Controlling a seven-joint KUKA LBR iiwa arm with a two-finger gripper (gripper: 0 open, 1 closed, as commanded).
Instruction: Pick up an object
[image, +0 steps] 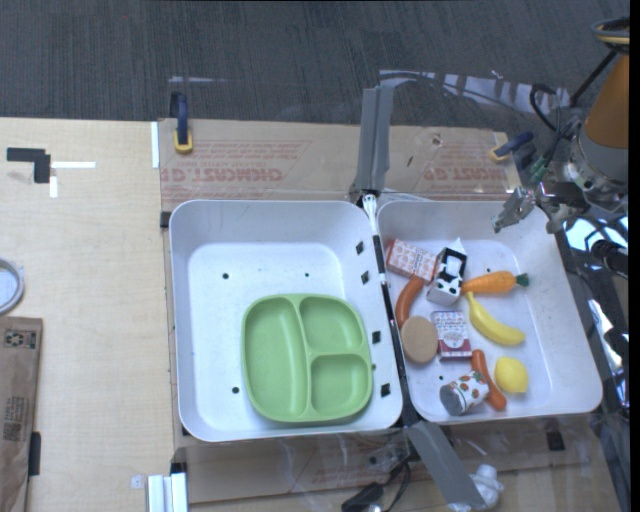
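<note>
The gripper (520, 212) hovers over the right bin's (580, 400) far right corner, fingers spread, pinching nothing. The toys lie below: carrot (490, 283), banana (493, 322), lemon (511, 374), sausage (407, 298), 2 red cartons with unreadable print. Cardboard (262, 163) behind reads "CHEMCAST", upside down; the left bin (200, 300) holds a green tray (305, 356).

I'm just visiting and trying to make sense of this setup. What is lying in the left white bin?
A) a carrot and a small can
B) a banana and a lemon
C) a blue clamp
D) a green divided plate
D: the green divided plate lies alone in the left bin, while the banana, lemon and carrot lie in the right bin.
</note>
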